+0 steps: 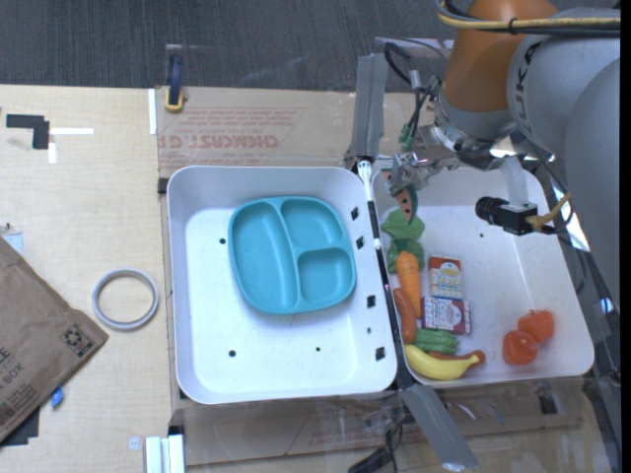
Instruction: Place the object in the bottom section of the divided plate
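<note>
While hanging over the far left corner of the right bin [567, 294], points down: gripper [405, 173], at the end of the grey arm [552, 77] with its orange band. Cannot tell whether shut or apart; too tangled in cables and glare to read.

Just beneath the tip, a small piece [407, 203]: dark red with a green edge, narrow, upright, perhaps a chilli or strawberry slice. Seems to touch the gripper from below, though too blurred to call gripped. Sits close by the wall between the bins, right above a green leafy lump [403, 231].

Further along that same wall, toward the near side: a carrot [406, 276] lying lengthwise, a printed packet [446, 295] beside it, then a green pod [435, 341] and a banana [441, 364] at the near edge. Well apart, at the near right, two red fruits [526, 336] touching each other.

In the left bin [180, 264], a teal plate [258, 254], flat, with one long section on the left and two smaller ones on the right. Well apart from the piece.

On the bench to the left, a tape ring [125, 298].
</note>
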